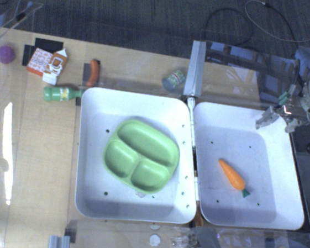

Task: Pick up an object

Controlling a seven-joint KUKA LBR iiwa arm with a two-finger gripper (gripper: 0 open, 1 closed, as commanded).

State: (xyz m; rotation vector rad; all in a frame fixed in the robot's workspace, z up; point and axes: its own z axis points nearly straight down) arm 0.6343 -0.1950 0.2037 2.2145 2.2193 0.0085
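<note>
The arm enters at the upper right corner of the camera view, where its orange band and grey wrist housing sit against the frame's edge, above and outside the far right corner of the right bin. From the wrist the gripper reaches leftward and slightly down, over the bin's far right corner. Its two fingers appear as pale grey prongs set apart from each other, one nearer the bin's middle and one nearer the wrist, with bare bin floor showing in the gap and nothing held between them. The gripper stands well apart from the toy carrot, which lies on the floor of the right bin a little right of its centre, orange body slanting from upper left to lower right with the small green top at the lower right end. The left bin holds a green divided plate with three compartments, lying roughly in the middle and tilted a little. On the wooden bench beyond the left bin lie a green bottle on its side, a small carton, a purple ball and a red-orange item near the bin's far edge.
</note>
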